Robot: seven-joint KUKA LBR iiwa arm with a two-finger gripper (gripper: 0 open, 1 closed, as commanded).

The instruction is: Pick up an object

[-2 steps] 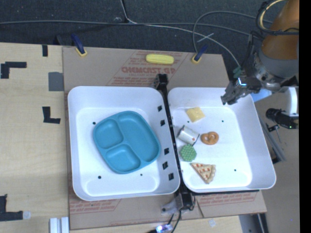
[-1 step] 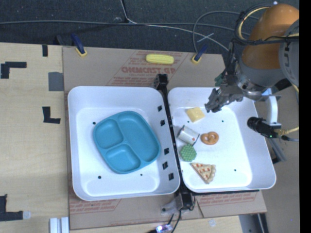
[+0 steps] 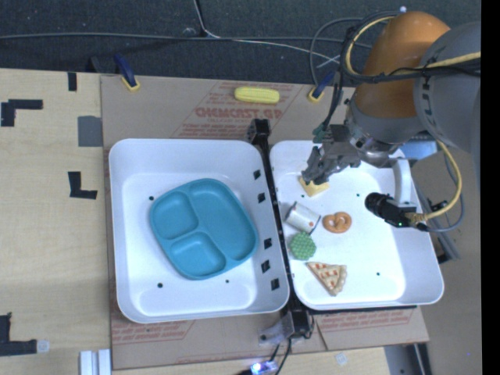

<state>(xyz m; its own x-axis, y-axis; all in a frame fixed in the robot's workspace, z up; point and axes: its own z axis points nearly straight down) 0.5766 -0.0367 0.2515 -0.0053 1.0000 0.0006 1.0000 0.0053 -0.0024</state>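
Observation:
My gripper [image 3: 319,175] hangs low over the far left part of the right bin [image 3: 418,283]. A small yellow block [image 3: 314,187] lies right at its tip, touching or nearly touching it. I cannot make out whether the block is gripped. Nearer the camera in the same bin are a white cylinder [image 3: 302,217], a brown pretzel [image 3: 337,223], a green round piece [image 3: 302,247] and a pizza slice [image 3: 327,276].
A blue divided plate [image 3: 203,226] lies in the left bin [image 3: 129,209]. A yellow oblong object [image 3: 256,94] rests on the cardboard behind the bins. The black divider [image 3: 268,186] between the bins runs just left of my gripper.

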